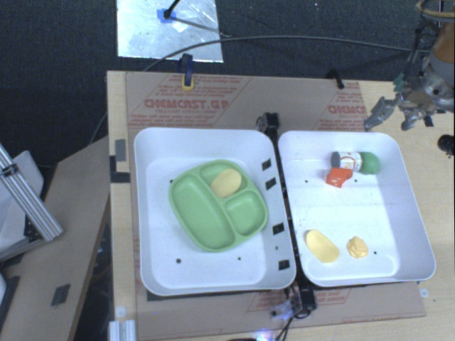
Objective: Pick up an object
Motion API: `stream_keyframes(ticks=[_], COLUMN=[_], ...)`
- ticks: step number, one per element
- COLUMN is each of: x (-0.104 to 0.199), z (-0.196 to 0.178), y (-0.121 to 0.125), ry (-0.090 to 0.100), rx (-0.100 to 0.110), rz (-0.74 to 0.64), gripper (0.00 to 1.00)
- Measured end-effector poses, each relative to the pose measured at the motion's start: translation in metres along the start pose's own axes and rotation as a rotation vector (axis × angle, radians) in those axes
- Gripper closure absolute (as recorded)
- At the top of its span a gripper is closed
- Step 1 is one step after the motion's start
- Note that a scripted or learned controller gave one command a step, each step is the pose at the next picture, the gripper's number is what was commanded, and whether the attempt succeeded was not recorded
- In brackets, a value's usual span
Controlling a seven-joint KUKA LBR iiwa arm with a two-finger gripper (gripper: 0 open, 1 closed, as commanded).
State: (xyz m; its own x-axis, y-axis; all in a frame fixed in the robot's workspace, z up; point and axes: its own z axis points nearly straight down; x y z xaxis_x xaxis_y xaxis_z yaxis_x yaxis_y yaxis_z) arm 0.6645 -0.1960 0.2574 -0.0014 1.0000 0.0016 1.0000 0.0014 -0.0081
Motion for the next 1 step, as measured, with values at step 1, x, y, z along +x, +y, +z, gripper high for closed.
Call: stream_keyframes(ticks=[1], x=[0.0005], z=[-0.0069], y=[0.0021], ry=[-0.003], rx=[-0.011], rz=[-0.002], gripper=[0.00])
